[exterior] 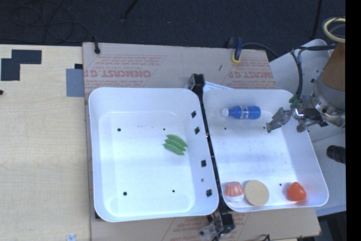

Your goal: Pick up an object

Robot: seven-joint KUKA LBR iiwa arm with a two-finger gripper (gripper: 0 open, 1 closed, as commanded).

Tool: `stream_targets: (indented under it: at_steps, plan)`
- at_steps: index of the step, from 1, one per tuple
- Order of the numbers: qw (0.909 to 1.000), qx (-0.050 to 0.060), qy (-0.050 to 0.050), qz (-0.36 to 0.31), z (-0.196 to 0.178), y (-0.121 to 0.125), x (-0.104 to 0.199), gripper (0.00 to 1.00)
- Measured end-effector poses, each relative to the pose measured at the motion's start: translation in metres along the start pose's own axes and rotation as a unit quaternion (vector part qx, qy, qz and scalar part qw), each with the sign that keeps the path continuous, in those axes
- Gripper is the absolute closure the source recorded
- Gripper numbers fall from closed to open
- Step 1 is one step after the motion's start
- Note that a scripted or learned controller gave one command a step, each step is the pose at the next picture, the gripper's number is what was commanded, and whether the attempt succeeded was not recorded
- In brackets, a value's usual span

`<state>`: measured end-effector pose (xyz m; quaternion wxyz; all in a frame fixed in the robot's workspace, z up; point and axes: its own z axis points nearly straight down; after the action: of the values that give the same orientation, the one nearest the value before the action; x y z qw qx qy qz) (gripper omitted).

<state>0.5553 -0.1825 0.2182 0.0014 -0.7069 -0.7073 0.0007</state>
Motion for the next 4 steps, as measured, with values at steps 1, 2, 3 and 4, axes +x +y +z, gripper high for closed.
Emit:
stream_targets:
  at_steps: [1,2,3,4]
  plan:
    - [1.0,0.002,0.002,-0.004,0.033,0.001,0.113,0.0]
    - [1.0,-0.001,0.0,-0.002,0.017,0.016,0.164,0.0]
    - [1.0,0.002,0.0,-0.001,0.008,0.015,0.161,1.0]
    - [1.0,0.002,0.0,0.0,0.009,0.015,0.161,0.0]
